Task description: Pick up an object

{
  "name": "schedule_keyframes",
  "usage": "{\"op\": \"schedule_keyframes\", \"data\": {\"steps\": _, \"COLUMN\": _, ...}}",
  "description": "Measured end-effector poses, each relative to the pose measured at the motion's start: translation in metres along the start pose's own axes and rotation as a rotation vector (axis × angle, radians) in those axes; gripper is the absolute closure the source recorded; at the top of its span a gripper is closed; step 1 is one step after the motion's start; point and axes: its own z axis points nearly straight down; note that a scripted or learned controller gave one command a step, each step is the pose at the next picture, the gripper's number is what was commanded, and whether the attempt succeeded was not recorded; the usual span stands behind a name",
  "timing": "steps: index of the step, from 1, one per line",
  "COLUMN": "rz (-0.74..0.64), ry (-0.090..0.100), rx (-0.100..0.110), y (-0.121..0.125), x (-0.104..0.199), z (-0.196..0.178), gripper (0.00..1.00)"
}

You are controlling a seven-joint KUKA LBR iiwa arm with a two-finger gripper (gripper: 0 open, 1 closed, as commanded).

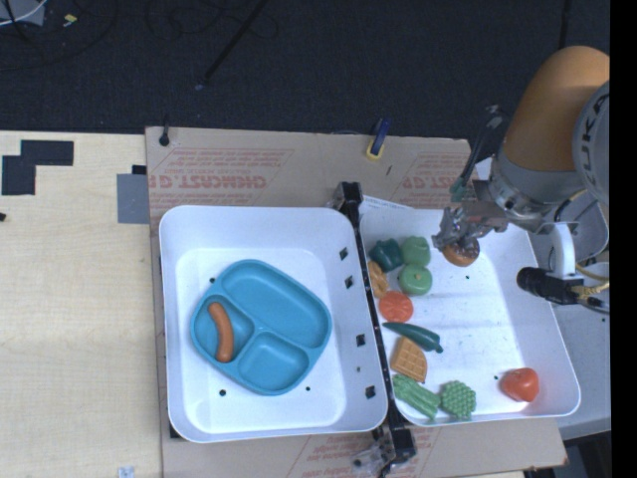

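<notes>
The arm [557, 118] reached in from the right of the frame, its orange band uppermost; the gripper [459, 239] hung low over the upper part of the right bin [542, 327], and a small brown-orange object [461, 255] sat directly under its tip, seemingly in contact with it; whether that object was actually held between the gripper's parts could not be told from this angle. To the left of it, near the bin's left wall, lay a dark green piece [386, 254], two lighter green round pieces [416, 280] and a red-orange round piece [395, 307]; below these lay a dark green pepper-like item [418, 335], an orange waffle-patterned wedge [409, 359], a green ridged piece [416, 397] and a green bumpy round piece [458, 398]; a red object [520, 383] sat apart at the lower right. The left bin [189, 396] held a blue divided plate [299, 307] with an orange sausage [222, 331] in its left compartment.
</notes>
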Motion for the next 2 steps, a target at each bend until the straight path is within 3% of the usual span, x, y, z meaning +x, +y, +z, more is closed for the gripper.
{"op": "schedule_keyframes", "data": {"steps": 1, "rz": 0.002, "ry": 0.0, "rx": 0.004, "y": -0.003, "x": 0.043, "z": 0.01, "gripper": 1.0}}
{"op": "schedule_keyframes", "data": {"steps": 2, "rz": 0.005, "ry": -0.002, "rx": 0.0, "y": -0.002, "x": 0.033, "z": -0.008, "gripper": 1.0}}
